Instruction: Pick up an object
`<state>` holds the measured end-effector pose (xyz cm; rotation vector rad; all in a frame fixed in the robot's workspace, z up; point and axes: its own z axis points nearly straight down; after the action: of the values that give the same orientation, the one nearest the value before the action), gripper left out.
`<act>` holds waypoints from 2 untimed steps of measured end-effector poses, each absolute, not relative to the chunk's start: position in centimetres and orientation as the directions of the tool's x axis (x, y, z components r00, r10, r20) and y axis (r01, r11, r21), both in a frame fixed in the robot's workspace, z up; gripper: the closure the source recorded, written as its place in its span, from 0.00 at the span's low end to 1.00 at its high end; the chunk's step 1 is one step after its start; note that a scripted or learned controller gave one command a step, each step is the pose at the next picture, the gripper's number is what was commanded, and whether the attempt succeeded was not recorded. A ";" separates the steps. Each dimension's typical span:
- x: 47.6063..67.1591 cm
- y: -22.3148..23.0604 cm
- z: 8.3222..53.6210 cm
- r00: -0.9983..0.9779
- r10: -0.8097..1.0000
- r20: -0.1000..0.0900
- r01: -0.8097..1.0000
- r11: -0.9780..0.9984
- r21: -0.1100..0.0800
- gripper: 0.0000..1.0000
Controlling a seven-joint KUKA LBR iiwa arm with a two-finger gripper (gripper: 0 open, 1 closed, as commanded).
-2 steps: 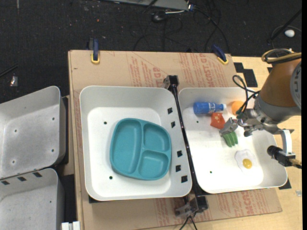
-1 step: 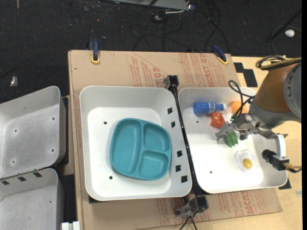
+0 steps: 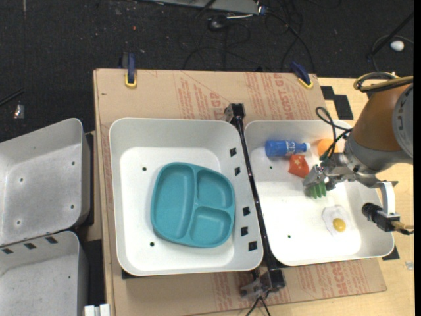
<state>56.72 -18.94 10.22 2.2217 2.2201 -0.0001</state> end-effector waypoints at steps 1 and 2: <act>57.8 -18.4 15.8 -0.003 1.000 -0.002 1.000 0.003 0.006 1.00; 57.6 -19.1 21.9 -0.002 1.000 -0.003 1.000 0.002 0.006 1.00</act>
<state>57.58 -19.14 21.95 2.2154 2.2190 0.0038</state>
